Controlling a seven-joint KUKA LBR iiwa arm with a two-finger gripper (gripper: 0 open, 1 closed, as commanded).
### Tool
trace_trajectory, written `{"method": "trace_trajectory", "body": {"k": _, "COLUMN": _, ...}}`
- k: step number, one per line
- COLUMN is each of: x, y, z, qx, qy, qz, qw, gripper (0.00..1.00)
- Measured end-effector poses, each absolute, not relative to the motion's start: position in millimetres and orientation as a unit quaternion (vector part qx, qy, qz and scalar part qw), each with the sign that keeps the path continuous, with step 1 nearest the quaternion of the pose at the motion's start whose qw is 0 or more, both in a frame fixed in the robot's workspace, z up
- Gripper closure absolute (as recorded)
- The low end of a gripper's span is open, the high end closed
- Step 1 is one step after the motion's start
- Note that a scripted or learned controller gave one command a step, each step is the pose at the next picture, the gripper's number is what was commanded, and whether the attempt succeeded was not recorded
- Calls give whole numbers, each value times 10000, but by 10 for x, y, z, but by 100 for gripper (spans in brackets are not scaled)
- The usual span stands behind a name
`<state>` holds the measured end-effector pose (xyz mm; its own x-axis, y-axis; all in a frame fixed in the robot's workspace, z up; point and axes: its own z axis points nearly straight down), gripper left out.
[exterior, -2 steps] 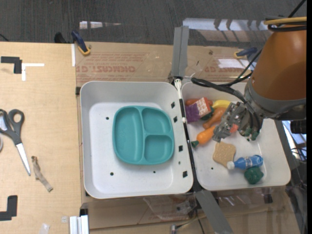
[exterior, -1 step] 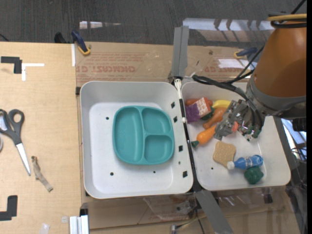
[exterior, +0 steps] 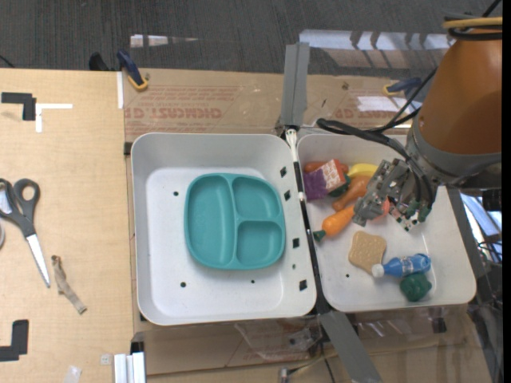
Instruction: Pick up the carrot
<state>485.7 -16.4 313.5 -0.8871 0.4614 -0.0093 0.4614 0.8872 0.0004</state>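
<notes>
The carrot (exterior: 338,221) lay slanted in the right bin (exterior: 447,294), near its left wall, with a purple box (exterior: 316,183) above it and a slice of toast (exterior: 366,250) just below and to its right. The jaws (exterior: 393,194) hung over the middle of that bin, just right of the carrot's upper end, and whether they were open or closed could not be told. A blue bottle (exterior: 402,266) and a green lump (exterior: 415,287) sat lower in the same bin, while a teal tray (exterior: 235,221) rested in the left bin (exterior: 152,238) and scissors (exterior: 25,222) lay on the worktop (exterior: 64,174).
</notes>
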Motion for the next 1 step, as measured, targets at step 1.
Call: {"method": "trace_trajectory", "body": {"k": 1, "x": 4870, "y": -169, "z": 3223, "qx": 2375, "qy": 9714, "qz": -9, "qw": 54, "gripper": 100}}
